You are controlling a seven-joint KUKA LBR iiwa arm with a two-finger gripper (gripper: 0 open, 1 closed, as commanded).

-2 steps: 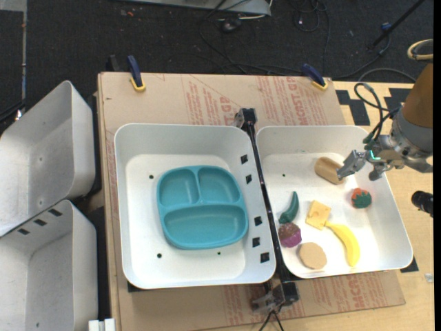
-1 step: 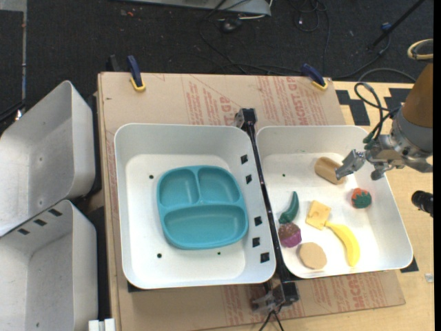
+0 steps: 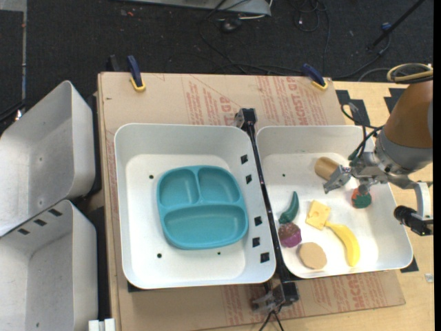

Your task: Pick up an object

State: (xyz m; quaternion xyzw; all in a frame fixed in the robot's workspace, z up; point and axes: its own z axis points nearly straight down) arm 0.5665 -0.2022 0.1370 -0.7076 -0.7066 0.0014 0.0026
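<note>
Arm (image 3: 413, 126) is grey w/ a fat orange band up top, metal end effector (image 3: 351, 178), black cable off the side.

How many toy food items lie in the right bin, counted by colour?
Yellow: 2, the banana and the cheese wedge
Tan or brown: 2, the round cookie and the bread roll
Green: 1, the pepper
Purple: 1, the purple piece
Red with green: 1, the strawberry
Total: 7
</note>
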